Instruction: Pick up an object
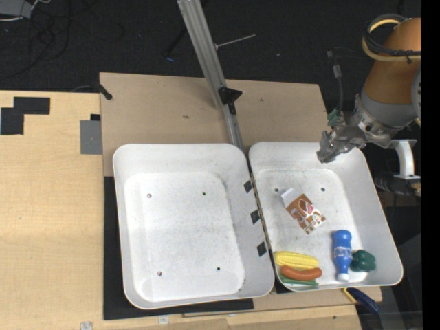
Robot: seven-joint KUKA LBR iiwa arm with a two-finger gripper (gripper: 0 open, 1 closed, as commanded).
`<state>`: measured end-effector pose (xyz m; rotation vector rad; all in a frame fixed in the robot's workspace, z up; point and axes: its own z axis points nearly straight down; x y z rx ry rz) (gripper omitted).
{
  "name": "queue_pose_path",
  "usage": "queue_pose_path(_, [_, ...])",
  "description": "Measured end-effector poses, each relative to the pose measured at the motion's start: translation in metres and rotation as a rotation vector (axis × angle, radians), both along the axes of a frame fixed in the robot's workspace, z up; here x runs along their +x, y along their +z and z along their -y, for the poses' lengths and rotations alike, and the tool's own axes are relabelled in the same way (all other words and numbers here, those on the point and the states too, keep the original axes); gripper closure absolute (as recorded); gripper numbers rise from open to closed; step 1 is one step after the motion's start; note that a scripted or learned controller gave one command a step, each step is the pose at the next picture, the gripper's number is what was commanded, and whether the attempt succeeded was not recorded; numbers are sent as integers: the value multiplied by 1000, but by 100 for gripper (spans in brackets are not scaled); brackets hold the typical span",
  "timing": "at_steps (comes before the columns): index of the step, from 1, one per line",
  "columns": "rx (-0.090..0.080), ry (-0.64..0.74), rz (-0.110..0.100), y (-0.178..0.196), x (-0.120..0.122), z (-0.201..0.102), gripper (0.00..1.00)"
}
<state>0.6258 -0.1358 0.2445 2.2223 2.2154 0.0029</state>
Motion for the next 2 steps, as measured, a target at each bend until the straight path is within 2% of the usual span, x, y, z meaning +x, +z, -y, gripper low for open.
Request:
queue_pose_path(1, [1,5,-3,17,0,0,100])
queue_pose_path(2, [4,8,-8,5,0,-62,100])
